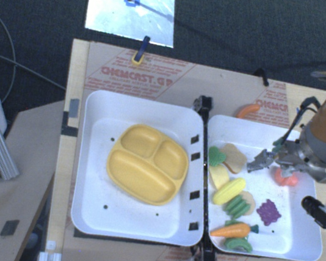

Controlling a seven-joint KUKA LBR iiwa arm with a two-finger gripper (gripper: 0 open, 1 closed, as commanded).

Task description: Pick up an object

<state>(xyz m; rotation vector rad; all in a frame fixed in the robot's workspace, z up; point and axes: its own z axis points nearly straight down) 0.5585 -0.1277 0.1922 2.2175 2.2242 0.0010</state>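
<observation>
Yellow tray in left bin, gripper over toy food

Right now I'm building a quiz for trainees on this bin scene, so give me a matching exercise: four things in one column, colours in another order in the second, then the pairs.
Things:
1. divided tray in the left bin
2. toy grapes
3. toy carrot
4. toy corn cob

Colours:
A. orange
B. bright yellow
C. mustard yellow
D. purple

Pairs: 1-C, 2-D, 3-A, 4-B
</observation>
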